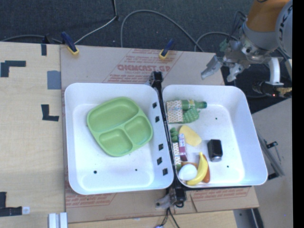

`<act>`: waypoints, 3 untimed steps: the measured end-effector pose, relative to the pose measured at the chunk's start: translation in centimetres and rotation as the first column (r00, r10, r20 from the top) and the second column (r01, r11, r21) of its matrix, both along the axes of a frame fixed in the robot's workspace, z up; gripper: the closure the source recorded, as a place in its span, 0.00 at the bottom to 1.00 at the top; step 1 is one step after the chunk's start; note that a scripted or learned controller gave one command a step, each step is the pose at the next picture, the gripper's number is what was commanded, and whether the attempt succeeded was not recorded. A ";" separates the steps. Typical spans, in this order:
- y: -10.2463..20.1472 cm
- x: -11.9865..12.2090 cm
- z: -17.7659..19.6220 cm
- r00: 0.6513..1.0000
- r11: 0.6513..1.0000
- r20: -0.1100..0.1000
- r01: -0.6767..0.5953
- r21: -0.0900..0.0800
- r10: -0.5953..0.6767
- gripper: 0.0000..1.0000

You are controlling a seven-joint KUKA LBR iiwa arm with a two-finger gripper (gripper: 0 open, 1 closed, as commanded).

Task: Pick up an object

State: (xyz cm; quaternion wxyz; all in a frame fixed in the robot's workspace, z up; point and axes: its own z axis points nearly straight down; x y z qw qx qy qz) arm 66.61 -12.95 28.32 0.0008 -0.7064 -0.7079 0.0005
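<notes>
Bins: left [76, 175] holds green tray [119, 126], right [237, 103] banana [203, 167]; end effector [222, 69] spread wide, empty.

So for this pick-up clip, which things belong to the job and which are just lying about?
Job:
tool, open, above the right bin
banana
black block
green bottle
white egg

Lying about:
green divided plate in the left bin
blue and yellow clamps
cables

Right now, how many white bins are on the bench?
2. The left bin holds a green plate. The right bin holds several small items, such as a banana and a black box.
</notes>
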 end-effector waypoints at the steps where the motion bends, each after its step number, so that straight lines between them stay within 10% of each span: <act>1: 2.6 -0.9 -14.8 1.000 1.000 -0.003 0.001 0.000 -0.001 0.00; 3: 2.5 0.2 -18.0 1.000 1.000 0.002 0.005 -0.009 -0.005 0.00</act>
